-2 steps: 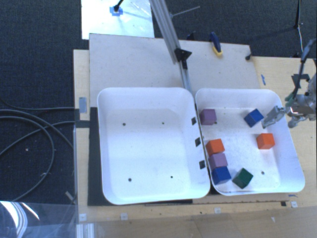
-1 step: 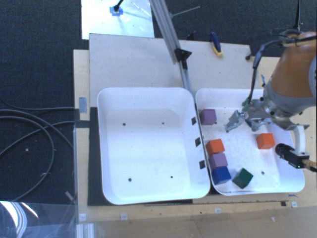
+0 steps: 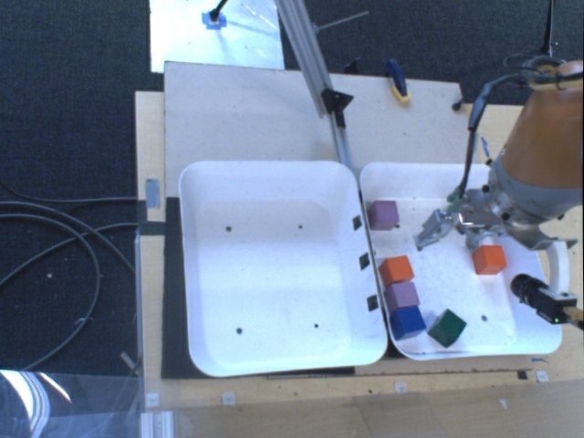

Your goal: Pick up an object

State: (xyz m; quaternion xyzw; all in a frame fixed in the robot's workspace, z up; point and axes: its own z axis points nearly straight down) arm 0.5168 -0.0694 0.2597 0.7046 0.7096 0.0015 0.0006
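Hovering in the right bin (image 3: 511,340), my end effector (image 3: 436,229) has its grip hidden from me, so I cannot tell its state. One orange cube (image 3: 396,269) lies just below-left; another orange block (image 3: 489,259) sits right, beside my wrist.

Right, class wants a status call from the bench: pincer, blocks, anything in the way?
Pincer over right bin, nothing between its fingers. Six blocks in that bin, none lifted. Nearest: orange block, purple block. Nothing in the way.
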